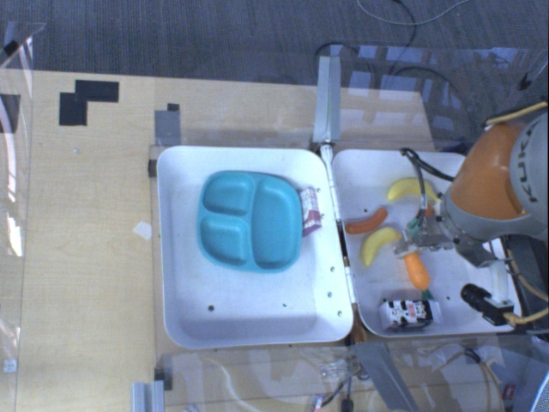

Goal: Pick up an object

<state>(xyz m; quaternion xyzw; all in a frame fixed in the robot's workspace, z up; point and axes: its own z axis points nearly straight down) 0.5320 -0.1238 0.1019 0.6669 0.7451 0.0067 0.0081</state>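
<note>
In the right bin (506,320), the fingers (410,245) hang low over the orange carrot (417,272), just beside a yellow banana (378,245); their opening cannot be told

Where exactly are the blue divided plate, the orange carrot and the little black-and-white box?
blue divided plate (250,221): camera view, on the ridge between its compartments, left bin.
orange carrot (417,272): camera view, middle of its body, right bin.
black-and-white box (406,313): camera view, centre of its top face, right bin's near edge.
</note>
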